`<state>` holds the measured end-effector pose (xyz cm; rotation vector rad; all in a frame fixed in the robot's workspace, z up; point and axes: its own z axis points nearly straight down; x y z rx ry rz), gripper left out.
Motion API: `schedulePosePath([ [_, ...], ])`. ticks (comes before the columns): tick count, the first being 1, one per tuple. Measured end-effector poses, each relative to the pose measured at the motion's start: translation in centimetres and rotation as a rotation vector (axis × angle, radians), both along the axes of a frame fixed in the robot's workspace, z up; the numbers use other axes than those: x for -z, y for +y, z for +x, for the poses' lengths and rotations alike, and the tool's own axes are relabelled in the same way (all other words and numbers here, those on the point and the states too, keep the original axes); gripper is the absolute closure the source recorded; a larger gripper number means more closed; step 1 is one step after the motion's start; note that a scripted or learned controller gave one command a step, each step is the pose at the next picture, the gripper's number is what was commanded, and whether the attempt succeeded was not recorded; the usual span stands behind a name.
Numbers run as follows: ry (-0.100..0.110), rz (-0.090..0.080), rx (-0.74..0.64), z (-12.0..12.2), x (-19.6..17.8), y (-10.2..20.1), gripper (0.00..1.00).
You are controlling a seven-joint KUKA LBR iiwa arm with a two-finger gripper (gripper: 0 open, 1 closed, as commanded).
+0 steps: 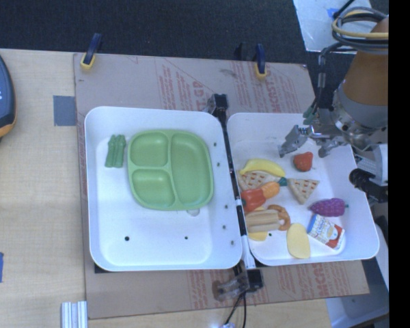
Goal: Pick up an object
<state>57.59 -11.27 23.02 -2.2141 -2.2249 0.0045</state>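
- The claw hangs over the upper part of the right bin, its 2 fingers spread apart with nothing between them.
- A red strawberry lies in that bin just below the claw, apart from it.
- Further from the claw sit a banana, 2 waffle wedges, purple grapes and a hot dog.
- The left bin carries a green divided plate and a green bean bunch.
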Motion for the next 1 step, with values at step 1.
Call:
schedulePosePath([
  [1,0.003,-0.002,0.002,2.39,5.98,-4.76,0.0],
])
